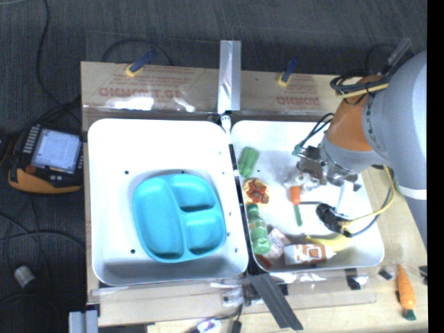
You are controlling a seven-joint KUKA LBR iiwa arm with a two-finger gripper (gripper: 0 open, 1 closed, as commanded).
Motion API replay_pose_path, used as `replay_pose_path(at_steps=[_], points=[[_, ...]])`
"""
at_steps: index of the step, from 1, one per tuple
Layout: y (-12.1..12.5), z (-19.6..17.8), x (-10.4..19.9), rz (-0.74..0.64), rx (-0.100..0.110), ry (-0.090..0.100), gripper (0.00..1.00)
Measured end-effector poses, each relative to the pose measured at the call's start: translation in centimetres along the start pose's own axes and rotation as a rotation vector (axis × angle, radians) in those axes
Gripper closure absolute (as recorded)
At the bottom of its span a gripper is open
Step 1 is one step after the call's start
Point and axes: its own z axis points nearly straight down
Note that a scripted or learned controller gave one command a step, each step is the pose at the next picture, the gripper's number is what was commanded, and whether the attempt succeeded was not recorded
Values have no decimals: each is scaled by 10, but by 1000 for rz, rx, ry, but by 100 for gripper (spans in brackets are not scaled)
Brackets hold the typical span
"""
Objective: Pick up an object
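Observation:
My gripper [307,175] is low over the middle of the right bin [361,255], with the grey arm and its orange band [350,127] reaching in from the right. Just below and left of the gripper lies a small orange carrot with a green stem [296,200]. Along the bin's left side lie a green vegetable [248,160], a red and orange piece [256,190] and a green bottle [259,233]. Near the front are a bottle with an orange label [306,254] and a yellow banana [334,241].
The left bin [111,151] holds a blue divided plate [180,215]. A black cable [329,217] loops under the wrist over the right bin. Another carrot [406,295] lies on the bench at the front right. A handheld screen device [50,155] sits on the floor at left.

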Motion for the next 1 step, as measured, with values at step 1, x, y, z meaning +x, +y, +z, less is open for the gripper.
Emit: replay_pose_path(at_steps=[1], points=[[-80,-117,-34,-96,12,-3,100]])
